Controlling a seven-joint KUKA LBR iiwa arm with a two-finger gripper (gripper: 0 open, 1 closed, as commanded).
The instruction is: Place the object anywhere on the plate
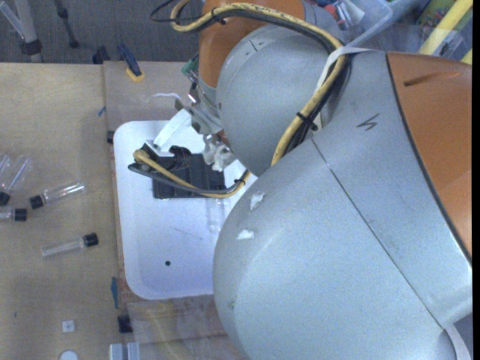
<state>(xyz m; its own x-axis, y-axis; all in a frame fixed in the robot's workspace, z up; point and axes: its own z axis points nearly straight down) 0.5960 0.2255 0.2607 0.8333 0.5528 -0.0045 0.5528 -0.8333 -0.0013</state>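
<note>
The grey arm [337, 223] looms nearest and covers whatever lies under and right of the gripper [216, 154]. Whether that gripper is clenched or released cannot be told, nor where the object and plate sit. Left of the gripper lies the white bin [161, 238]. Placing well likely means descending slowly and releasing only once over the plate. Farther left, vials [64, 193] lie on the bench [45, 111].
</note>
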